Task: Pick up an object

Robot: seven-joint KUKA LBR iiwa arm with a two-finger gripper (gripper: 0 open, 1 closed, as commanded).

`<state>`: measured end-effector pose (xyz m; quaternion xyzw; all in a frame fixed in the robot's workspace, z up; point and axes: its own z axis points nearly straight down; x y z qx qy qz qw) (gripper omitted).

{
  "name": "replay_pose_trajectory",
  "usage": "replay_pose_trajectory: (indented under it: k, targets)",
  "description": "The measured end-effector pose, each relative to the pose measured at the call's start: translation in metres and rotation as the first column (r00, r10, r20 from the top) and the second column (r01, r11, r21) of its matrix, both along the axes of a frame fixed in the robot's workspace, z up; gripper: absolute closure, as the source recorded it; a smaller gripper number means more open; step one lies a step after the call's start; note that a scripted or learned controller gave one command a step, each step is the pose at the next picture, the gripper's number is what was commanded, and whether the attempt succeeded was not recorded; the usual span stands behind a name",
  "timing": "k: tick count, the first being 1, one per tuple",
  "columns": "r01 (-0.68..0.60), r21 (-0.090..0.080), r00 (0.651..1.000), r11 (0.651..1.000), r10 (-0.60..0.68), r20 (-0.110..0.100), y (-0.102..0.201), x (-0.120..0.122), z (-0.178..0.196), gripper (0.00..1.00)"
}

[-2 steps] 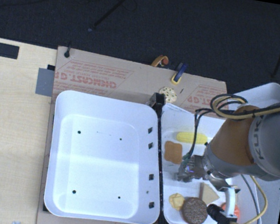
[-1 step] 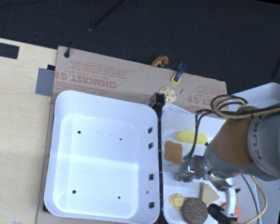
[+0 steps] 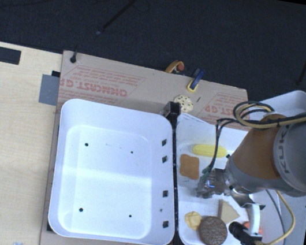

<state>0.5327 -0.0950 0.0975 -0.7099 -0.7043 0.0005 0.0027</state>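
Left bin holds nothing we want. Right bin carries our candidates: brown toast slice, corn cob behind it, round brown cookie near front rim. Pincer sits low just right of toast; we cannot tell its jaw state. We judge toast nearest target: centre over it, descend straight, close squarely, lift slowly.

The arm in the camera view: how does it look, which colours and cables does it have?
The arm is bulky, rounded and grey, with an orange-brown band above the wrist. Yellow and black cables loop over its top, and another yellow cable curves below it. The gripper is a small dark metal part.
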Motion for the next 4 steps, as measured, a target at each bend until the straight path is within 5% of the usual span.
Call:
replay_pose_trajectory:
  k: [1, 2, 3, 4]
  targets:
    - [-0.005, -0.002, 1.000, 1.000, 0.005, 0.003, -0.022, -0.044, -0.009, 1.00]
    - [-0.017, 0.001, 1.000, 1.000, 0.017, 0.014, 0.058, 0.003, 0.095, 1.00]
    - [-0.002, -0.004, 1.000, 1.000, 0.002, -0.003, 0.002, -0.030, 0.062, 1.00]
    - [-0.015, -0.001, 1.000, 1.000, 0.015, 0.008, 0.063, 0.029, 0.091, 1.00]
